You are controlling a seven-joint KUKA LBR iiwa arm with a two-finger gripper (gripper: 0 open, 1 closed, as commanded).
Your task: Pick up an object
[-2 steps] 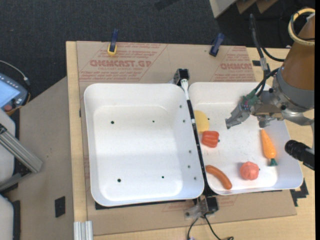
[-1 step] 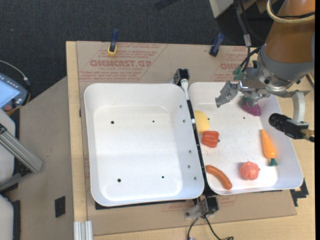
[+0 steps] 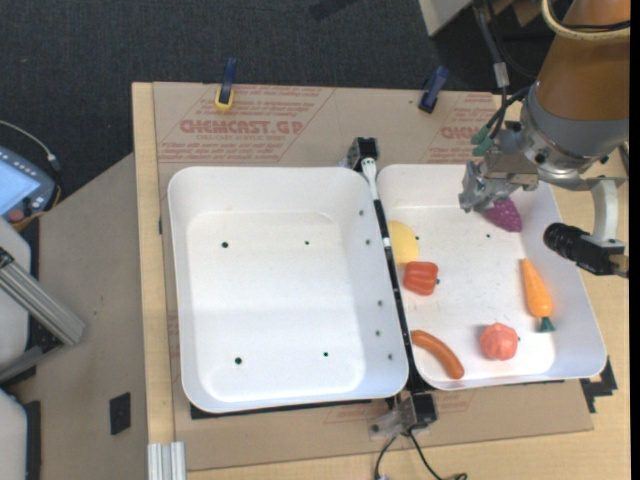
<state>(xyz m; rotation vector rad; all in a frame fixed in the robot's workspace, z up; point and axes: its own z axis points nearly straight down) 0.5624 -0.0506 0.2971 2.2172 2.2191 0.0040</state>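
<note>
Your gripper (image 3: 490, 196) sits at the right bin's (image 3: 575, 363) one o'clock, over a purple object (image 3: 505, 214); I cannot tell its grip state. Orange carrot (image 3: 536, 289) lies at three o'clock, sausage (image 3: 438, 353) at seven.

red "chemcast gp" print on brown board (image 3: 250, 123) under bins.

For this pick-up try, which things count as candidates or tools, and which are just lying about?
Job:
claw
purple item under it
carrot
red pepper
sausage
pink fruit
yellow item
right bin

Lying about:
left bin
yellow clamp
blue clamp
</note>
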